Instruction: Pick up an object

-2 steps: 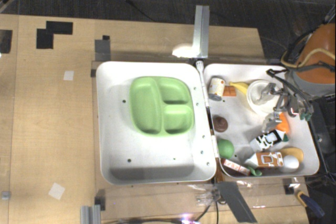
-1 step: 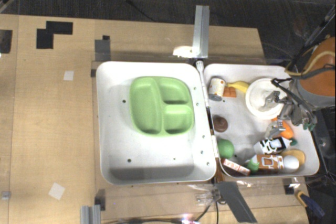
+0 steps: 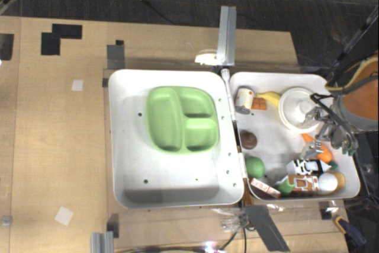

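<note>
The gripper [image 3: 323, 148] is hovering low near the right bin's [image 3: 266, 130] right edge, above an orange object [image 3: 310, 139]; its grip cannot be judged. Nothing is lifted; the pick is pending.

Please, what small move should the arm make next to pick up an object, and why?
Probably a short, straight descent. The gripper sits low in the right bin, over crowded items beside the white bowl. No object shows between its fingers, so nothing is held yet.
</note>
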Motion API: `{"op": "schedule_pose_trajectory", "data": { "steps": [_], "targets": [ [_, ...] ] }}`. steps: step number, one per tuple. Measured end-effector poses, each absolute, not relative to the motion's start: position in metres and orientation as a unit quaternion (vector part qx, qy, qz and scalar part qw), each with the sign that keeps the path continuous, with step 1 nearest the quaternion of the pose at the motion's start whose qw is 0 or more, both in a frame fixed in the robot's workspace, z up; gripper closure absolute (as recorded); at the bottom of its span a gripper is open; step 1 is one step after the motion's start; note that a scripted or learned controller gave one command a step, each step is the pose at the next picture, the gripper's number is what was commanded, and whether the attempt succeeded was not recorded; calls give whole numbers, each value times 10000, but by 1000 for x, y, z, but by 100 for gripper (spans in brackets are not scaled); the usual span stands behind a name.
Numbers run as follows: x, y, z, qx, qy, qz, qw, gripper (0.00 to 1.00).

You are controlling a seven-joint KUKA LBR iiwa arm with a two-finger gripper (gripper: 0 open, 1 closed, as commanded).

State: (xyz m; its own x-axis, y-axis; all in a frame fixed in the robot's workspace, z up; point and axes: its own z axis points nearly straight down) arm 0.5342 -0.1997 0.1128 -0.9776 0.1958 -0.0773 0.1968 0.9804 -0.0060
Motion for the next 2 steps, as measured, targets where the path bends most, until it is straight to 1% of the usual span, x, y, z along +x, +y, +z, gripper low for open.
{"op": "schedule_pose_trajectory", "data": {
  "steps": [1, 2],
  "targets": [
    [546, -192, 100, 1195, 9926, -43, 210, 0],
    [538, -186, 100, 1406, 9897, -41, 266, 0]
  ]
}}
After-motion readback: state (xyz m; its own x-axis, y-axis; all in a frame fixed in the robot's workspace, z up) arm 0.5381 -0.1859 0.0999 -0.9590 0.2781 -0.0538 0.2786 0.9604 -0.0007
